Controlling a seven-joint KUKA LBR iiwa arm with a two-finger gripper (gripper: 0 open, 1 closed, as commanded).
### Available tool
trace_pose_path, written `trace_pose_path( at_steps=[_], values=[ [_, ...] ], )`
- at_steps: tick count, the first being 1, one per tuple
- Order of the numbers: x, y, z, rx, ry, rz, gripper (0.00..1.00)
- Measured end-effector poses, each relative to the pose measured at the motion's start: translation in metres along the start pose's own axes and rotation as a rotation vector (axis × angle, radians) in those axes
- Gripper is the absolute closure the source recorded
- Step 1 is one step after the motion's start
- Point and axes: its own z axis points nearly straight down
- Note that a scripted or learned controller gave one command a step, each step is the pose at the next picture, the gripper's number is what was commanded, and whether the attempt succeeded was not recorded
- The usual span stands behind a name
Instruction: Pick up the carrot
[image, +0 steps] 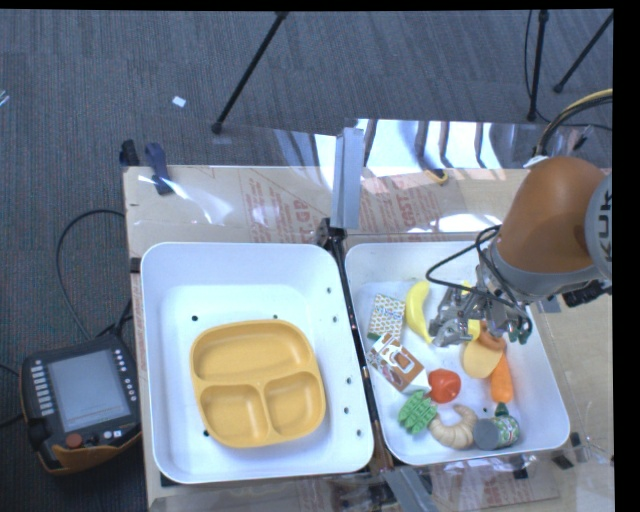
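The carrot (502, 380) is a small orange piece lying at the right side of the right bin (385, 262), just below an orange-yellow toy food (482, 357). My gripper (478, 322) hangs over the bin's upper right part, directly above that toy food and a little up-left of the carrot. The arm's orange band and grey wrist cover the area behind it. Nothing shows between the fingers.
The right bin also holds a banana (417, 305), two small printed boxes (386, 316), a red tomato (444, 384), a green item (416, 411), a croissant (455, 426) and a grey-green can (497, 432). A yellow divided plate (258, 395) lies in the left bin (165, 300). A teach pendant (80, 400) lies on the floor at left.
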Motion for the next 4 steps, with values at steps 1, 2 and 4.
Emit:
trace_pose_path(
  at_steps=[1,2,4],
  values=[
    [0.047,-0.061,0.051,-0.001,0.006,-0.207,1.0],
    [0.033,-0.028,0.049,0.0,0.003,-0.046,1.0],
    [0.036,-0.019,0.049,-0.002,0.003,-0.66,1.0]
  ],
)
